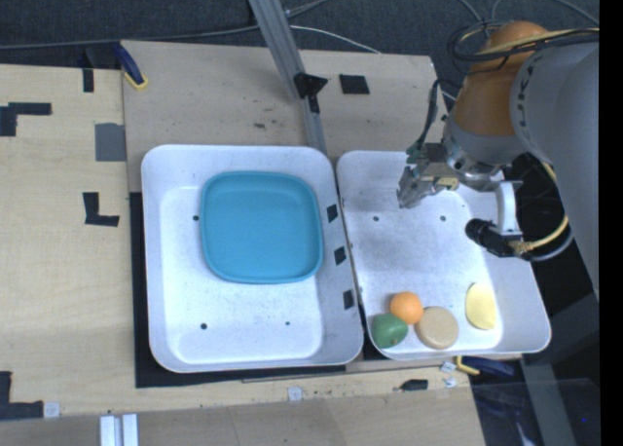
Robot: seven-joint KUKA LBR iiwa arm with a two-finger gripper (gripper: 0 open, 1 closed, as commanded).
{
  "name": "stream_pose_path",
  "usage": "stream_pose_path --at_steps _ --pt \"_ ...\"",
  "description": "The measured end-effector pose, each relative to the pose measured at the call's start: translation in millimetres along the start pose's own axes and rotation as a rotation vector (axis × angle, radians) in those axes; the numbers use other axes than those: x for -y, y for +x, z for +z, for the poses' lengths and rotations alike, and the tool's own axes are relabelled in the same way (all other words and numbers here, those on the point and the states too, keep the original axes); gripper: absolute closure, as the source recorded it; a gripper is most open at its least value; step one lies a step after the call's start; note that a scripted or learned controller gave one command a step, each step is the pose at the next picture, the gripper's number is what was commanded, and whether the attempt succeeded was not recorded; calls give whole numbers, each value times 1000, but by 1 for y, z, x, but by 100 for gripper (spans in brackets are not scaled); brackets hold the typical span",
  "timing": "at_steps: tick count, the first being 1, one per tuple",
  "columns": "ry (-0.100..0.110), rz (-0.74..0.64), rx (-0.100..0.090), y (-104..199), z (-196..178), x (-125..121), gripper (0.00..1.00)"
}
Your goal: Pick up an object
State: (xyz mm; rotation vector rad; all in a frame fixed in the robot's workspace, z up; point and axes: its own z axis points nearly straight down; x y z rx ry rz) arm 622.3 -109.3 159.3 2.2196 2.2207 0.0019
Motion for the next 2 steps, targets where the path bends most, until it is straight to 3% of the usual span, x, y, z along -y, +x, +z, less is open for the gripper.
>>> stream_pose_path --at_steps 2 --pt "0 0 0 -15 -96 3 100"
